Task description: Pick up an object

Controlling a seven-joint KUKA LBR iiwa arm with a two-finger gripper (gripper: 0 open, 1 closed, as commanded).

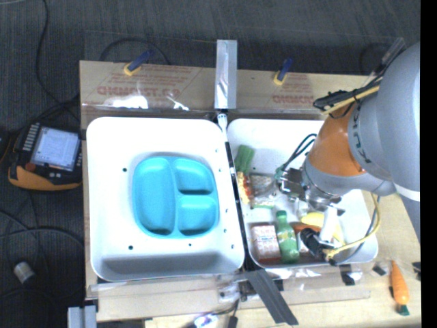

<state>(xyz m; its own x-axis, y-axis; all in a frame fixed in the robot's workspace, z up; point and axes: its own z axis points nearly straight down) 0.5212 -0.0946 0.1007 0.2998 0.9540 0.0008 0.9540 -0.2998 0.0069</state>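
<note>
My gripper (pixel 308 200) reaches down into the right bin (pixel 268 134), over its middle right part, under the orange band of the arm. A green bottle (pixel 285 238) lies just left of and below it, beside a brown and red packet (pixel 263 241). A yellow object (pixel 313 219) shows right under the gripper, partly covered by it. Farther left lie a crinkled snack packet (pixel 257 183) and a green object (pixel 244 157) near the bin's left wall. I see nothing between the fingers.
The left bin (pixel 109 149) holds a blue divided tray (pixel 176 195). An orange carrot-like item (pixel 399 289) lies on the bench at the right, outside the bins. A handheld device (pixel 48 152) sits on the floor at the left.
</note>
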